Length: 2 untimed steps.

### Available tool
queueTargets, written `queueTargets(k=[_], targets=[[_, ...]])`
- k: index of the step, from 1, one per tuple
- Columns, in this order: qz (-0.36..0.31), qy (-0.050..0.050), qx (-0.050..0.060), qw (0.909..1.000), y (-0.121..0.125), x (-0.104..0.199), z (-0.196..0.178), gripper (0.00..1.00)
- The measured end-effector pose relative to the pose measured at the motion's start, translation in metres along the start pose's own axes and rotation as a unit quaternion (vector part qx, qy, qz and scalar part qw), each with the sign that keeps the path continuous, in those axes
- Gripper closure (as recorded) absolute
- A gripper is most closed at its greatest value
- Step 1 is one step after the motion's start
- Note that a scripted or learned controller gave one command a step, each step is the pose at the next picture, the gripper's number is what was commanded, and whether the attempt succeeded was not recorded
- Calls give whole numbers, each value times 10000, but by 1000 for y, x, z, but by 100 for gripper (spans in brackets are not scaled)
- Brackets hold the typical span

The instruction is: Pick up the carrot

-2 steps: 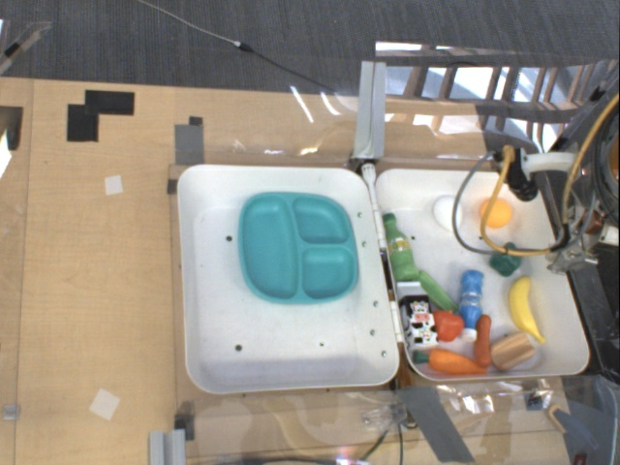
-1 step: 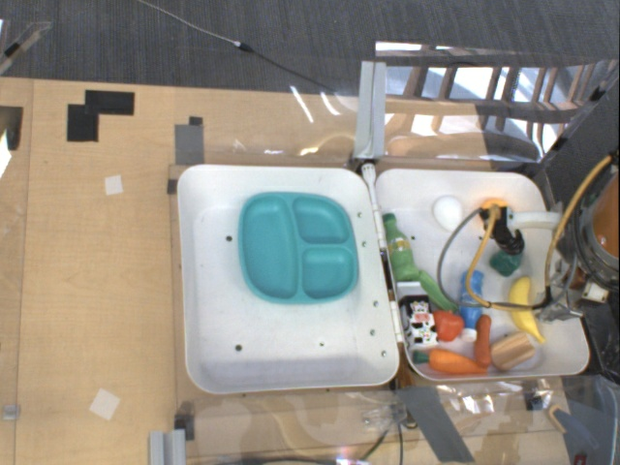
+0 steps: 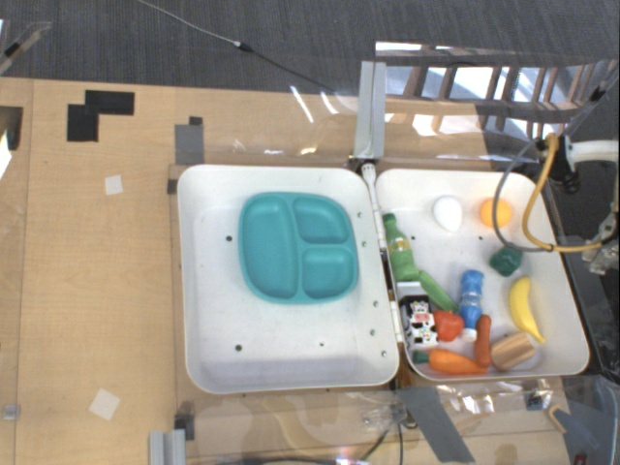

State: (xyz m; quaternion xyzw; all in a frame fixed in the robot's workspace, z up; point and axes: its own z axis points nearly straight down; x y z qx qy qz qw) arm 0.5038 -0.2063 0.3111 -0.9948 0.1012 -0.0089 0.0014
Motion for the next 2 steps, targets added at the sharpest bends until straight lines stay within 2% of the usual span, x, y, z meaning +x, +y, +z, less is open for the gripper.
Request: queueTargets(k=[1,2], targets=[[-21,-90,10,10000,-5,13,66,100],[16,-98,-1,10000,1,-7,128,100]])
